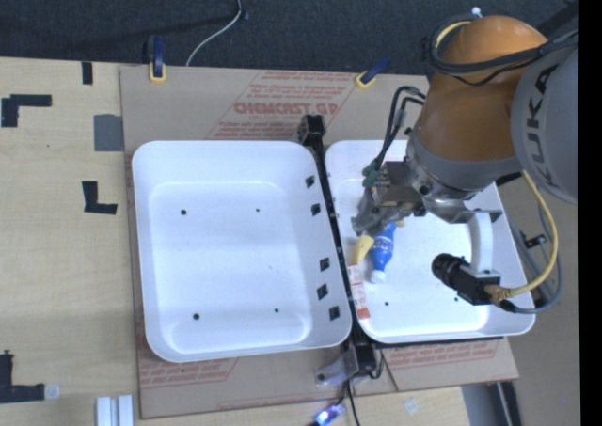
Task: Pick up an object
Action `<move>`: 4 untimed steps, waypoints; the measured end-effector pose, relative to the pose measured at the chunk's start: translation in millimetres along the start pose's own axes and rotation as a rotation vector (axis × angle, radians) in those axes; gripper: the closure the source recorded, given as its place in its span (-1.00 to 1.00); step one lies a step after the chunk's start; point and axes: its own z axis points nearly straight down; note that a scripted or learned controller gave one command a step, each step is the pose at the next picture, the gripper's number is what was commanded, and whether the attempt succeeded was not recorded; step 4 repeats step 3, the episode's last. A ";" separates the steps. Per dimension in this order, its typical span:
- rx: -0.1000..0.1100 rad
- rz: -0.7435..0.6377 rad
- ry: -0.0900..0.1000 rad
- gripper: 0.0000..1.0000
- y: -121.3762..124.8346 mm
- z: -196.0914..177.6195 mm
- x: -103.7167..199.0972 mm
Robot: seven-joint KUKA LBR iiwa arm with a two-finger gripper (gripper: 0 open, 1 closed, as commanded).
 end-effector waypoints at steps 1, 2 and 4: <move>-0.007 -0.005 0.000 1.00 59.9 34.4 -18.0; -0.009 -0.009 0.004 1.00 13.9 -5.2 3.5; -0.013 -0.013 0.004 1.00 22.3 -58.9 50.5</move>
